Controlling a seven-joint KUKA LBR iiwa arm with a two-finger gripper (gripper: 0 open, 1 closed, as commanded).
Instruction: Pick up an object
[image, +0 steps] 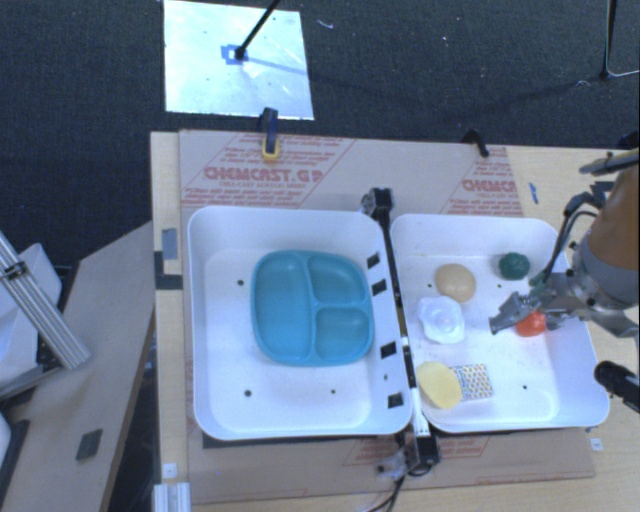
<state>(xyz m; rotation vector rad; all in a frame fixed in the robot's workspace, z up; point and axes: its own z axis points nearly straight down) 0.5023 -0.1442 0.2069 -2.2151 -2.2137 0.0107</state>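
**Nearly at the grasp, nothing lifted yet**

You have the grey arm reaching in from the right, low over the right-hand shallow white bin (575, 395), with its two-finger gripper (522, 318) down near the bin floor. Its dark fingers point leftward, and a small orange-red rounded object (532, 324) sits right at their tips. You cannot tell from this angle whether that object lies between the fingers or just beside them, nor how wide the fingers stand apart, so treat the grasp as unconfirmed.

The other candidates all rest in the same bin. A tan, egg-shaped ball (456, 281) lies toward the upper left, with a white crumpled plastic cup-like piece (440, 320) just below it and near the fingertips. A dark green round object (514, 265) sits near the far wall, above the gripper. Toward the near left you have a yellow rounded lump (438, 384) touching a small speckled flat card (475, 381). The left-hand white bin (215, 330) holds a blue sectioned plastic plate (310, 307), well apart from the arm.

As for progress, you should count the approach as done and the pick itself as still open: every object looks to be resting on a bin floor, nothing is raised. What is left, by my reading, is to confirm a closure on the orange-red piece and then lift it clear. The risk is that so small and round a thing could roll aside or slip out, and the white plastic piece is close enough to be nudged.
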